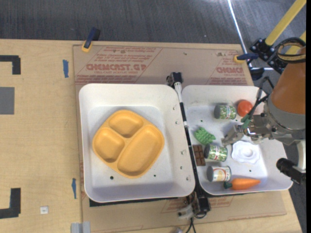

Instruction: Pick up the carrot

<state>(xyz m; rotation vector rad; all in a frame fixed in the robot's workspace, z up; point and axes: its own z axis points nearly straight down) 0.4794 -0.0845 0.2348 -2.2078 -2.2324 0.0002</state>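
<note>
Along the near edge of the right bin [272, 188], close to its front right corner: carrot [243, 183], long axis running left to right, leafy end beside a small can [219, 173]. Above mid-bin, well apart from it: gripper [238, 134], poised over the clutter, so carrot toward the near rim and slightly right. Grip state impossible to tell; nothing seen between the tips.

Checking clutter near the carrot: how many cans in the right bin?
3. One can near the back beside the tomato, one mid-bin by the chocolate bar, one at the front touching the carrot. The arm may hide more.
</note>
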